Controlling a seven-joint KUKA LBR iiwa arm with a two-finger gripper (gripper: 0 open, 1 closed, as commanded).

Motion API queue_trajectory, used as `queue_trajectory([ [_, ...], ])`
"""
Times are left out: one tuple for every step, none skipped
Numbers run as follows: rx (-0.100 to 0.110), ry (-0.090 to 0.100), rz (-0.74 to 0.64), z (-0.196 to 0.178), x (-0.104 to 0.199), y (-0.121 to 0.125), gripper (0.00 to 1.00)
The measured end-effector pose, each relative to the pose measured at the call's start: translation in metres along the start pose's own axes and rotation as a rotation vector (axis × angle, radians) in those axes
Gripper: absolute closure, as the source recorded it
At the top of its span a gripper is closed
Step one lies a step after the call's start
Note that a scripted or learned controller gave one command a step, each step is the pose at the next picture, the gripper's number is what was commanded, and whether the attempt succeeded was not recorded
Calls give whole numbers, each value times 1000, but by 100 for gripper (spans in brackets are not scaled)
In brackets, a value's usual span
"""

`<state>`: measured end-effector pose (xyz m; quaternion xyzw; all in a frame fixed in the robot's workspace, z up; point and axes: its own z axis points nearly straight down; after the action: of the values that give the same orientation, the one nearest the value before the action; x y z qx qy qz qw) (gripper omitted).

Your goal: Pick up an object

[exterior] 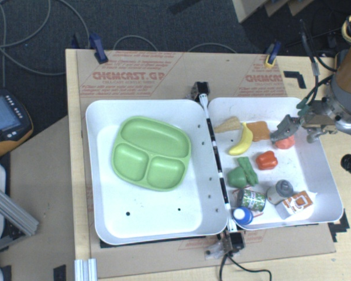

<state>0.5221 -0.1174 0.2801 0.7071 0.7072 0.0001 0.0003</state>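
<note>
Claw (285, 134) low in the right bin (330, 183), fingers narrow around a small red object (285, 143) beside the banana (242, 140); green divided tray (151, 153) in the left bin (105, 174).

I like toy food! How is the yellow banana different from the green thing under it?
The banana is yellow; the green toy is dark green. The banana is long, thin and curved; the green toy is short and chunky. The banana lies nearer the bin's far end, close to the gripper; the green toy sits mid-bin. Both lie in the right bin.
</note>
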Motion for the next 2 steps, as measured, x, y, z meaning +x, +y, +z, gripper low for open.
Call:
queue_trajectory([
  [3,0,1,115,-22,35,0],
  [-4,0,0,192,-17,41,0],
])
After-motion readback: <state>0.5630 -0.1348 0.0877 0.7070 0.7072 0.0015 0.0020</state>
